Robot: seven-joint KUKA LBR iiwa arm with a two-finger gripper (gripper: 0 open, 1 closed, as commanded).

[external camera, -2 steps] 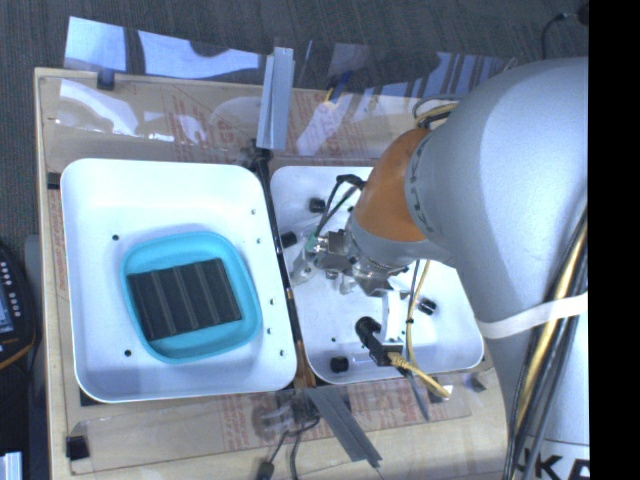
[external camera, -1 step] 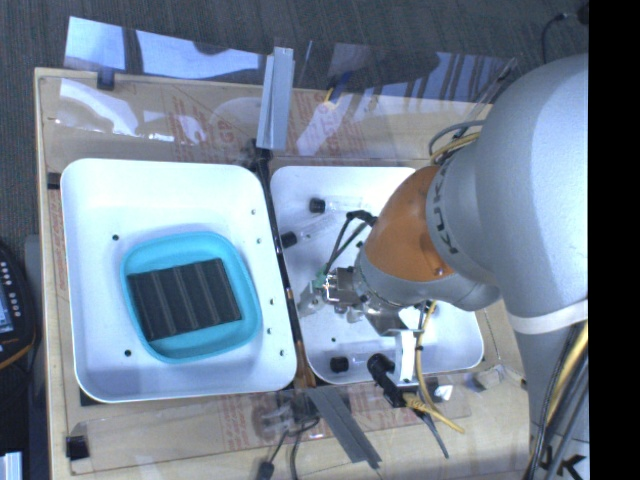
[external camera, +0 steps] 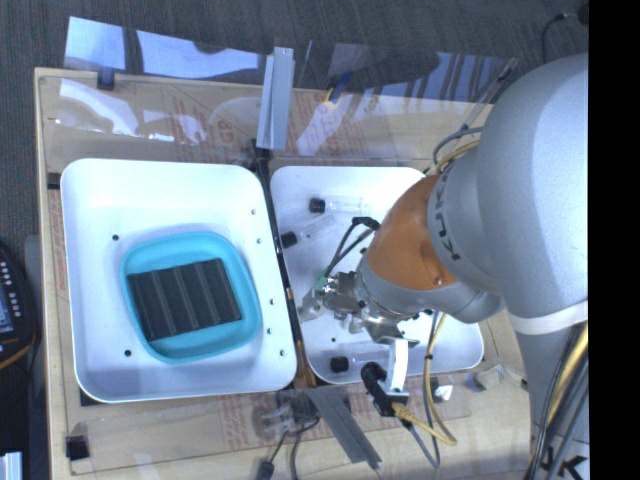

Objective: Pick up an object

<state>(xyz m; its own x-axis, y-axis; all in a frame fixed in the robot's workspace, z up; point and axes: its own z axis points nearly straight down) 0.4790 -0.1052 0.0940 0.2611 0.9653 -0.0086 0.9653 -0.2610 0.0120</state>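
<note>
A light blue square dish [external camera: 190,296] with a dark ridged insert lies in the left bin [external camera: 90,198]. In the right bin [external camera: 400,183] I see small black pieces at the upper left [external camera: 317,206], near the left wall [external camera: 288,239] and at the front [external camera: 340,365]. A clear, glassy item [external camera: 335,220] lies beside the upper piece. My gripper [external camera: 326,296] hangs low over the right bin's left half, under the orange-banded wrist [external camera: 405,253]. The wrist and cables cover much of that bin's floor.
The grey arm [external camera: 530,188] fills the right side and overhangs the right bin. A metal bar [external camera: 273,98] stands behind the gap between the bins. Clamps and cables [external camera: 340,423] sit along the front edge of the bench.
</note>
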